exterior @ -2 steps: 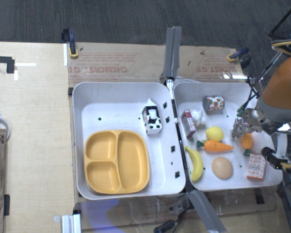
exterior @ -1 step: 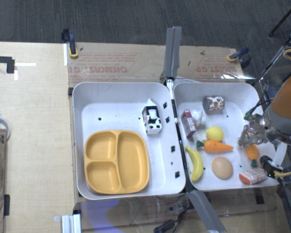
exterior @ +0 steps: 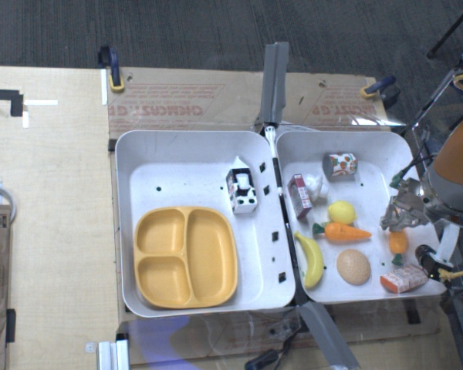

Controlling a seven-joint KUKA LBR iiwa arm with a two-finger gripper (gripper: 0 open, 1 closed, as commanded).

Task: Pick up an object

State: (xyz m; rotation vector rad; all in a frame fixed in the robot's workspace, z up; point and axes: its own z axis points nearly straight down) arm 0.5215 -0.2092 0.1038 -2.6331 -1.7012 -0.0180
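Camera view, looking down at a slant: two shallow white bins sit side by side on the bench, the left bin (exterior: 127, 206) and the right bin (exterior: 370, 141). The left bin holds a yellow divided tray (exterior: 187, 256) toward its near left, and a small black-and-white cow-patterned block (exterior: 242, 190) near the divider. The right bin holds a red-and-white can (exterior: 340, 165) at the far side, a dark red packet (exterior: 299, 196) beside a crumpled white item (exterior: 316, 185), a lemon (exterior: 342, 212), a carrot (exterior: 346, 233) just below the lemon, a banana (exterior: 311, 260) along the left wall, a brown egg (exterior: 353, 267), a small orange object (exterior: 398, 242) and an orange-and-white wrapped piece (exterior: 403, 280) near the right corner. The gripper (exterior: 402, 214) hangs low at the right side of the right bin, just above the small orange object (contact between them cannot be judged). Whether the pincer is released or clenched cannot be told; nothing is visibly grasped.
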